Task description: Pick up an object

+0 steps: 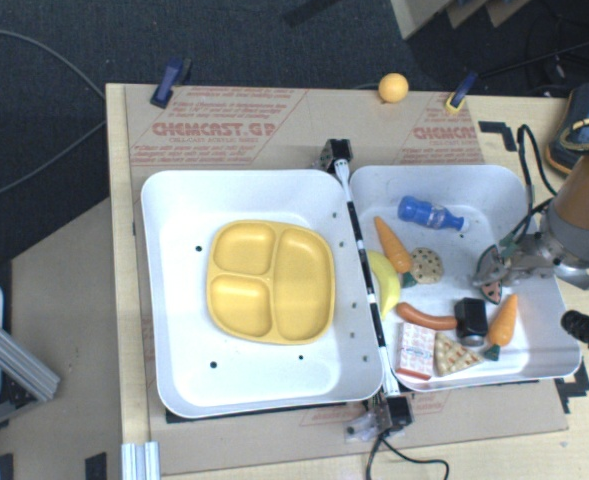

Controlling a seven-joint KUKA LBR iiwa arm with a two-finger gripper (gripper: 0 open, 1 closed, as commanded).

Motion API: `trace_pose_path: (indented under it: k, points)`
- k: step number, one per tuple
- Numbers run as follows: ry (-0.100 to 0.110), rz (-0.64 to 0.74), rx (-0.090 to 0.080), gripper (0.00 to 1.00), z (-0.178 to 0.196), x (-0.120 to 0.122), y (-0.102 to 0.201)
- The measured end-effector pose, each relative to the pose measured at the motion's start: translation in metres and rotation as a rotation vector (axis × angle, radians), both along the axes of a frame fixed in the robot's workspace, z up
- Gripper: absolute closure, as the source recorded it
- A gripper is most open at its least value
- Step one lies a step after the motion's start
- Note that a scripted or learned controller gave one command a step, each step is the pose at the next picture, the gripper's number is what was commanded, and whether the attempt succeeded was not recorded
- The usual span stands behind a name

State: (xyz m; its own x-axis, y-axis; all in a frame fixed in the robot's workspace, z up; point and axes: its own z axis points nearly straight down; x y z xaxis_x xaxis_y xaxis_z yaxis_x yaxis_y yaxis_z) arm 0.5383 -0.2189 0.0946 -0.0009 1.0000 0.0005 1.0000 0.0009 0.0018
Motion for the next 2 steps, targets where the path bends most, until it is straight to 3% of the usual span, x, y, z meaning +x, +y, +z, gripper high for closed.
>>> trace_pose_path:
  k: [1,2]
  points:
    - [-0.001,0.001,0.0,1.0,-0.01,0.059,0.074]
    - [-0.001,0.001,0.0,1.0,0.091,0.03,0.144]
